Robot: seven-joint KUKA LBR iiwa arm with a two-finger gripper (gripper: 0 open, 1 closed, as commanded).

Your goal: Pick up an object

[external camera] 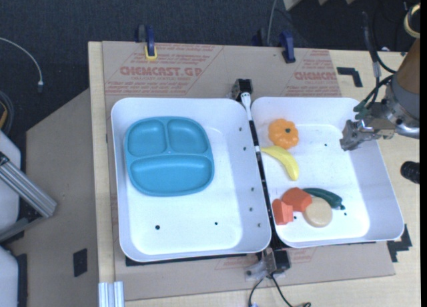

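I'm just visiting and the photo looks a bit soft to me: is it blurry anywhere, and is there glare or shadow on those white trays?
Camera view: soft all over, the gripper blurriest; lighting even, the right tray bright without harsh glare; the banana and blue plate cast only faint shadows.

Two white bins (233, 165) on bench (100, 165)

Right bin (373, 185): pumpkin (283, 133), banana (283, 161) and the red, green and tan pieces (308, 207) crowd its left and front; its right half lies open. Left bin (133, 232): plate (169, 155) fills the back, the front is bare.
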